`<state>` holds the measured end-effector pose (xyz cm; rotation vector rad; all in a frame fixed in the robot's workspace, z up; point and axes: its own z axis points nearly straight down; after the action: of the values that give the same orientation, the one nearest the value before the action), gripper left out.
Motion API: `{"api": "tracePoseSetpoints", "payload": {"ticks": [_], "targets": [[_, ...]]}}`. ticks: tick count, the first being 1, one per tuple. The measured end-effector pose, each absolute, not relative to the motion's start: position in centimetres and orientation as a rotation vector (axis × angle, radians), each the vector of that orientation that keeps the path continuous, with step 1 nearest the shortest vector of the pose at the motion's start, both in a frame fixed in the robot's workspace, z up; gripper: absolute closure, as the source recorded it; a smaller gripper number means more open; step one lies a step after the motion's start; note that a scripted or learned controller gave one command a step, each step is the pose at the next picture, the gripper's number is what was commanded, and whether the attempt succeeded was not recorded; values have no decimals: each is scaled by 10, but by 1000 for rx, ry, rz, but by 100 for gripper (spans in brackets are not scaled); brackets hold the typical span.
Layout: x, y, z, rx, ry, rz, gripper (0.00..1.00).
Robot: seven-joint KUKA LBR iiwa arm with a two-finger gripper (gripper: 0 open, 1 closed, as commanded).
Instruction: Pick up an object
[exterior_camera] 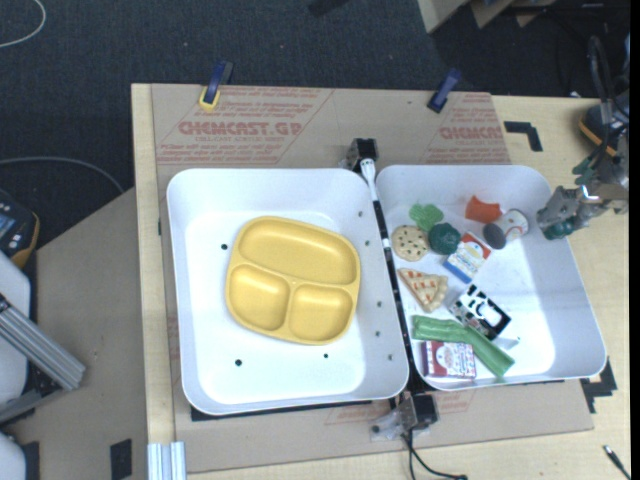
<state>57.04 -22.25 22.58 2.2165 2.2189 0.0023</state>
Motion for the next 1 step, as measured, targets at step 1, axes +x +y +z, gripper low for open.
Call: {"api": "tracePoseSetpoints", "payload": {"ticks": [1], "targets": [[569,-174,233,2217,2229,2,100]]}}
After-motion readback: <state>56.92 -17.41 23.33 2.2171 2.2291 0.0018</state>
